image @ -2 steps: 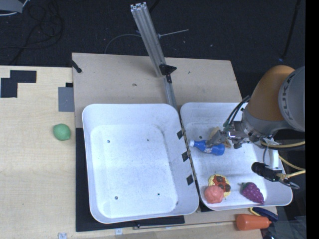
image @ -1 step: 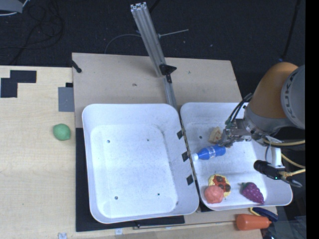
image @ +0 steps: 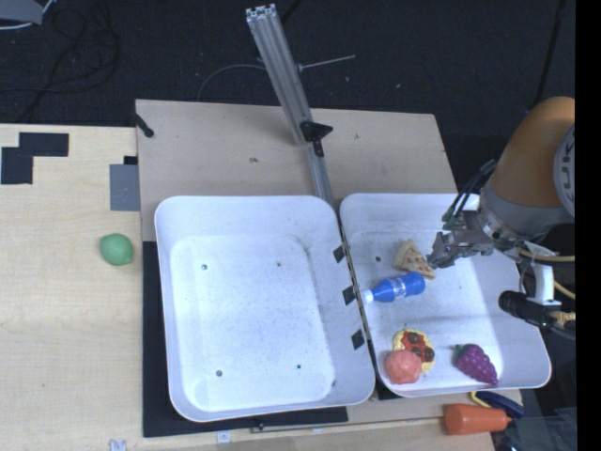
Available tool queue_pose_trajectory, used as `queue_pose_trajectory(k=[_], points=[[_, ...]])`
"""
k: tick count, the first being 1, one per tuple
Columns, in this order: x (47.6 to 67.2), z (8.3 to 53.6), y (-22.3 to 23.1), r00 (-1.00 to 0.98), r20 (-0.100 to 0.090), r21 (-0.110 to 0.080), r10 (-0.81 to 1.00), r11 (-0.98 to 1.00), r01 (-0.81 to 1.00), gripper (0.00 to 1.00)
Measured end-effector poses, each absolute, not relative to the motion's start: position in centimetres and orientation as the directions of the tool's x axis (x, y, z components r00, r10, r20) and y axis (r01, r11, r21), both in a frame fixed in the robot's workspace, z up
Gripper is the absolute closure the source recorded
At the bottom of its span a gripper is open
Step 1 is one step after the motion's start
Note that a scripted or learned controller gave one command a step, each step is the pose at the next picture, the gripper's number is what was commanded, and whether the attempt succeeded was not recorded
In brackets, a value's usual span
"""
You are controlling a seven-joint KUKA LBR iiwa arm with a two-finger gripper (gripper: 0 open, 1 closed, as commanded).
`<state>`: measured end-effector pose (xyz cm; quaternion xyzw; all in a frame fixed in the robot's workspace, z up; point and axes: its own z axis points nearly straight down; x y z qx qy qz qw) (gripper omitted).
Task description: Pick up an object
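Seemingly the reach-in step was in hand: the gripper (image: 441,252) hung low in the right bin (image: 531,369), its tip just beside the tan wedge-shaped piece (image: 411,257), and whether the jaws were parted or clenched could not be told. Nothing showed between them. Just below the jaws lay the blue bottle (image: 397,289); farther off, the purple grapes (image: 476,363) and the red-and-yellow toy (image: 409,355). A grasp would next call for settling squarely over the wedge.

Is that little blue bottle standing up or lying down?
Lying down. The blue bottle rests on its side on the floor of the right bin, its white end pointing toward the divider between the bins.
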<state>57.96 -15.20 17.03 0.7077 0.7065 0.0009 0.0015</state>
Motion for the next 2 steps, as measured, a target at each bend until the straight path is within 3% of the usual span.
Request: queue_pose_trajectory(k=[2], points=[[57.7,26.0,-15.4,0.000,-0.001,0.004,1.000,0.000,1.000,1.00]])
